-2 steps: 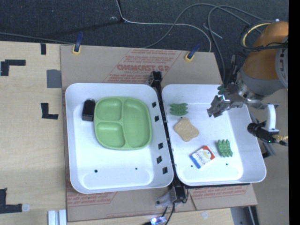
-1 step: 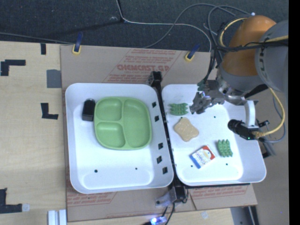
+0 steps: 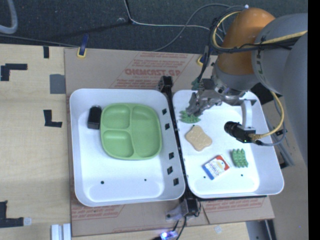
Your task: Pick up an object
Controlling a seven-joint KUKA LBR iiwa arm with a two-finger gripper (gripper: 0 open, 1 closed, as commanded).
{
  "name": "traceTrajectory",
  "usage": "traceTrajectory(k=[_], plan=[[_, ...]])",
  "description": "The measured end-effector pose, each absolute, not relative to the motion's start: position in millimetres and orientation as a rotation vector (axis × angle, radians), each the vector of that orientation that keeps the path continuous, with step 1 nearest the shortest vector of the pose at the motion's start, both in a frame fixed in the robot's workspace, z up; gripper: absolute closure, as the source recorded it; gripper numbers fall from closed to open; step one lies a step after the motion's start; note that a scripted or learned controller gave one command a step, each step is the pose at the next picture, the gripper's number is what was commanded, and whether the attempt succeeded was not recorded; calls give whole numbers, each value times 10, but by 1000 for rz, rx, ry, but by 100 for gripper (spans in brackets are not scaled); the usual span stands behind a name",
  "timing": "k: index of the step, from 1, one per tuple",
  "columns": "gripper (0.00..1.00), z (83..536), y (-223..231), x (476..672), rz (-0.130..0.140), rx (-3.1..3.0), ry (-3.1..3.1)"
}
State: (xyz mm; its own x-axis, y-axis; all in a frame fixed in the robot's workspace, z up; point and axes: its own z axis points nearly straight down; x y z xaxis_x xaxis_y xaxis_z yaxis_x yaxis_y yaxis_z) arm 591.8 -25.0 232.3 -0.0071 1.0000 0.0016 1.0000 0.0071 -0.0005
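The tool (image 3: 196, 108) hangs low over the far left part of the right bin (image 3: 265, 184), and its tips are right at a small green thing (image 3: 189, 117) that lies there. I cannot tell how the tool's tips stand. Just in front of the green thing lies a tan piece like toast (image 3: 198, 138). Nearer the front are a red, white and blue packet (image 3: 216, 166) and a green block with bumps (image 3: 240, 158). The left bin (image 3: 85, 184) holds a green plate with three parts (image 3: 131, 131), and a small black thing (image 3: 94, 117) lies against its left side. Both bins sit on brown card on the table (image 3: 30, 149).
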Motion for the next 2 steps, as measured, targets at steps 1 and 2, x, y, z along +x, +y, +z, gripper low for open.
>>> traceTrajectory(k=[1, 2], plan=[[100, 2331, 284, 5868, 1, -2212, -2227], [100, 2199, 857, 5967, 2, -2213, -2228]])
